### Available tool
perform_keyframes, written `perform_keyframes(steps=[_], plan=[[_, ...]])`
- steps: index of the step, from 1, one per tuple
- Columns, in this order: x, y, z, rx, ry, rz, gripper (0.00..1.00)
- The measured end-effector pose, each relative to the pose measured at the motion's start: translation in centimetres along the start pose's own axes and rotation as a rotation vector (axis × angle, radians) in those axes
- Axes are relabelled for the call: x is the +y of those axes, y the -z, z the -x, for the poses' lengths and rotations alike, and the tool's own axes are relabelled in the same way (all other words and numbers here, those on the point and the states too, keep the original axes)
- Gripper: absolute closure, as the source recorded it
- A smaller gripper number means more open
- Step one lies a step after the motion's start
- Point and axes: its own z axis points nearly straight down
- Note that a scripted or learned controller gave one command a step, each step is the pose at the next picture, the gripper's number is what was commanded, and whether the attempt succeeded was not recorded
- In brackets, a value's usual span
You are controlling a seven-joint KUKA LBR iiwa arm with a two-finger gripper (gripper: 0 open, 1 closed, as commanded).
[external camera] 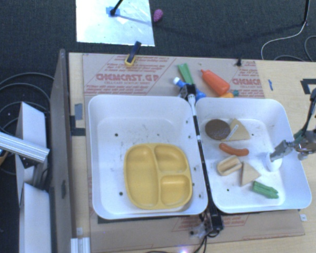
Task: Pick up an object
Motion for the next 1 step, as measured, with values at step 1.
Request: perform_keyframes(steps=[1], plan=[[6.19, -10.36, -4.52, 0.004, 0.007, -0.004, 0.0]])
